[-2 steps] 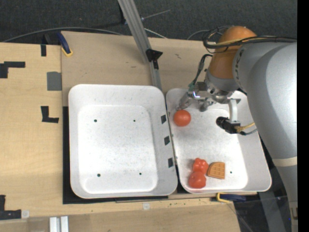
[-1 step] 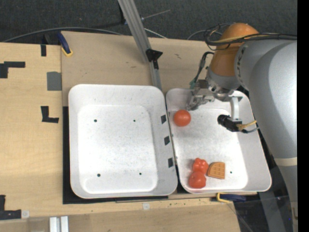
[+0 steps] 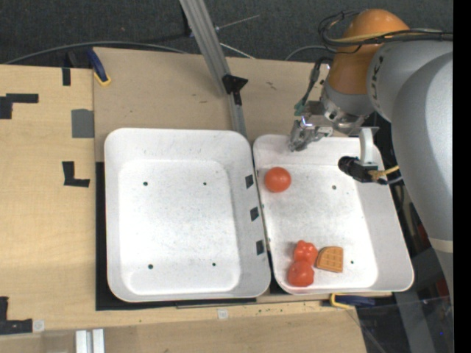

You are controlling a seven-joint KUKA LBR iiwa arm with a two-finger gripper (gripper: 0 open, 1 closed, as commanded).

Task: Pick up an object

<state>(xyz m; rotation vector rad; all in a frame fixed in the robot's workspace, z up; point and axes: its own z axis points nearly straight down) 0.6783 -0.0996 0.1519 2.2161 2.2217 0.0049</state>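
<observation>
Our tan counter (image 3: 169, 87) bears two white bins. We see a ball (image 3: 277, 179), pepper (image 3: 302, 264) and waffle (image 3: 330, 259) in the right bin (image 3: 383, 234); whether the fingers (image 3: 299, 141) are clenched, we cannot tell.

The one camera sat fixed high above the bench (image 3: 176, 72), looking down at a slant and far enough back to take in both white bins: left bin (image 3: 118, 197), right bin (image 3: 368, 219). The arm (image 3: 419, 123) entered from the picture's right.
</observation>
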